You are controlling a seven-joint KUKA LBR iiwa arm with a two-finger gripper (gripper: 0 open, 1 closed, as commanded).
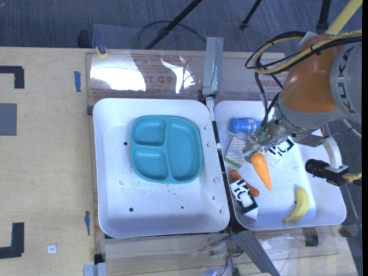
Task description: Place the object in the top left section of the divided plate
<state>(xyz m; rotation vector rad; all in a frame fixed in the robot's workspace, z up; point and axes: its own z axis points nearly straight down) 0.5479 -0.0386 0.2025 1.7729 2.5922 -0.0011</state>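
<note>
A blue divided plate (167, 148) lies in the left white bin (115, 206); its top left section (148, 131) holds nothing. In the right bin (330, 209) an orange carrot (262, 169) lies at a slant, thick end toward the upper left. My gripper (260, 144) hangs right over that thick end, low in the bin, with the arm's orange band (310, 85) above it. The wrist hides where the gripper meets the carrot.
Around the carrot in the right bin lie a blue can (242, 125), a checkered packet (236, 149), a black and white box (245, 195), a small red piece (234, 175) and a yellow banana (298, 204). The bins' shared wall (217, 154) runs between plate and gripper.
</note>
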